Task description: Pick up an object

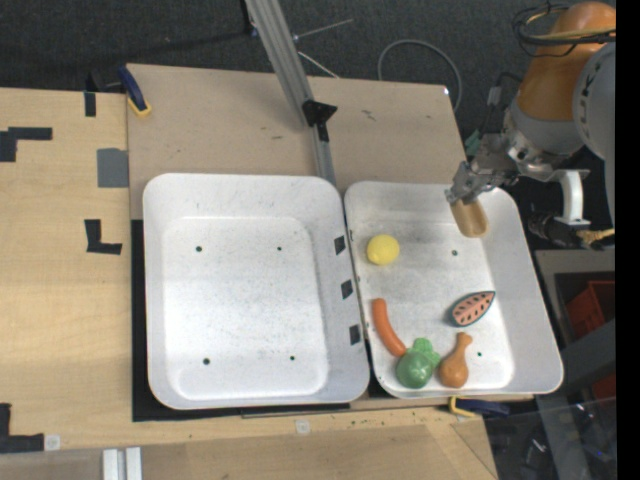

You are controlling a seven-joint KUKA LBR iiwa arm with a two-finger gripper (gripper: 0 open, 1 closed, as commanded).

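Two shallow white bins sit side by side on the bench, the left bin [240,288] and the right bin [520,298]. Six small things are counted: one yellow ball [382,250], one orange sausage [388,327], one green broccoli [417,364], one tan drumstick [456,361], one pink slice [472,308], one tan cylinder [469,217] at upper right

A grey arm [600,88] is seen with a rounded orange band, black cables looped above it, and a grey metal gripper [467,190].
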